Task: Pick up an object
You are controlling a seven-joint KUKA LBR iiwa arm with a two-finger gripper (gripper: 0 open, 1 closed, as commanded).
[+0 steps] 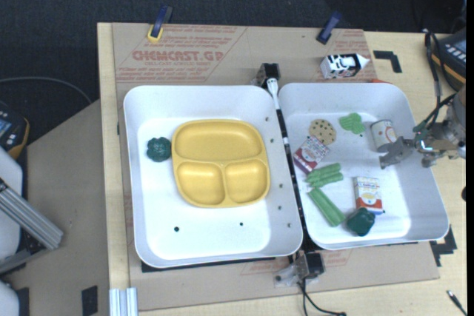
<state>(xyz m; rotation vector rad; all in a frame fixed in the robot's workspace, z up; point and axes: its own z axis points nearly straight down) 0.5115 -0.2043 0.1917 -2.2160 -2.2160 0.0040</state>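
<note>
Right bin (415,229), right half of frame, carries the loose objects. Left bin (141,181) carries a yellow divided tray (221,160) with a dark green broccoli piece (158,149) just beside it at left.

Gripper (394,152) comes in from the right edge at mid-height and sits over the right side of the right bin. A grey finger-like part points toward a small white cylinder with a reddish label (382,132), which lies just above and left of it, very near or touching; cannot tell which. State of the jaws: cannot tell, the tip is too small and blurred. Nothing visibly held.

Other candidates in the right bin:
- round cookie (322,131), upper middle
- light green leaf-shaped piece (352,122), just right of the cookie
- red and white packet (311,153), below the cookie
- two green bean-like pieces (325,189), centre, one above the other
- orange and white carton (368,193), lower right
- dark green lump (361,222), bottom, touching or just under the carton

Step in hand, as judged: approach, pick not yet made. The gripper looks low and close to the cylinder, so that is the likely target.

Next move calls for: centring over the cylinder, straddling it across its narrow side, then closing and lifting straight up. The cylinder may roll off toward the bin wall if nudged from one side
</note>
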